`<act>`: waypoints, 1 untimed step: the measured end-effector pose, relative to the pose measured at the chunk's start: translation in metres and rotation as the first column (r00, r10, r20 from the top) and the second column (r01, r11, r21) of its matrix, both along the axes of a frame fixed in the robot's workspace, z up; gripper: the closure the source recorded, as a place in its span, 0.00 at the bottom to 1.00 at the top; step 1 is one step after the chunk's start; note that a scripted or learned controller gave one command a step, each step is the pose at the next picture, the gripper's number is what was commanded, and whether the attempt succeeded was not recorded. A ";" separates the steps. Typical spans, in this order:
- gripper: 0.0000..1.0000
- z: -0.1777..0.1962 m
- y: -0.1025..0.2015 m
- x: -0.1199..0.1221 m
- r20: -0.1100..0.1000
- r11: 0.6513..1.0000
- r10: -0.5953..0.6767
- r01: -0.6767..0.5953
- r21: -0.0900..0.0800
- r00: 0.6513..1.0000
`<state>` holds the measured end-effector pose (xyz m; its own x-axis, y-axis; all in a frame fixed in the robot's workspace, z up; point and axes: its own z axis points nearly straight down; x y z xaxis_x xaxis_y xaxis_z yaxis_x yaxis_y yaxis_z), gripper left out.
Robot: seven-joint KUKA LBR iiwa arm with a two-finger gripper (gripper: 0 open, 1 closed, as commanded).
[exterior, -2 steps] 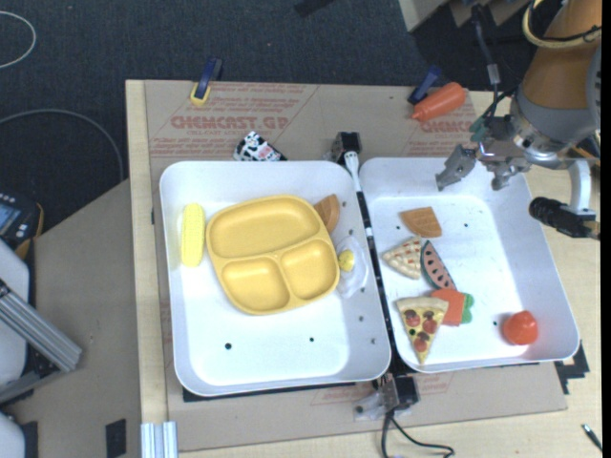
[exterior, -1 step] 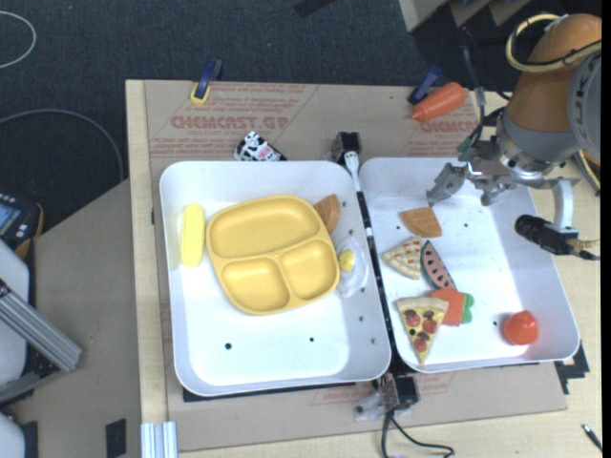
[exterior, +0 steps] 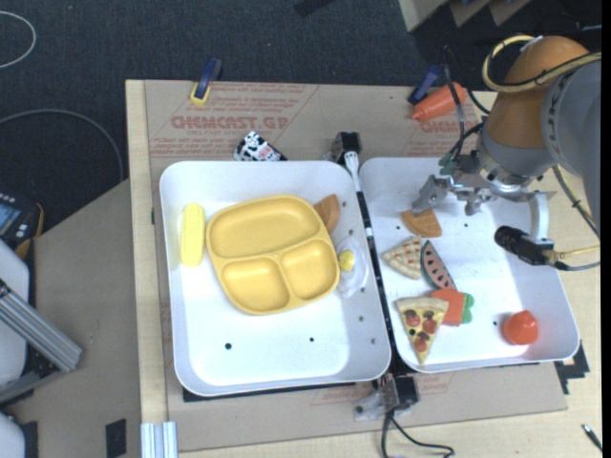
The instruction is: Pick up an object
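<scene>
The tool (exterior: pixel 431 196) hangs over the right bin (exterior: pixel 554 284), just above a tan food piece (exterior: pixel 421 223). A yellow divided tray (exterior: pixel 267 253) sits in the left bin (exterior: pixel 277 356).

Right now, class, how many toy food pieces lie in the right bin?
6: a brown piece by the tool, waffle, watermelon slice, pizza slice, carrot and tomato near the front. The arm may hide more.

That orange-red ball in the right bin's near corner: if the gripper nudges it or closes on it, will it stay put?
Probably not. The orange-red ball looks round and smooth, so a nudge would likely roll it. It sits close to the right bin's rim, which might stop it. Its glossy curved surface may slip out of two fingers unless gripped across the middle.
</scene>
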<state>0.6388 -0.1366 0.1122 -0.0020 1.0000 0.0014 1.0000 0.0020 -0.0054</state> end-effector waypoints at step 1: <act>0.00 -0.023 0.001 0.003 0.007 1.000 -0.001 0.001 0.001 1.000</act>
<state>0.6415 -0.1359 0.0893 -0.0012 1.0000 0.0028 1.0000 0.0012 0.0015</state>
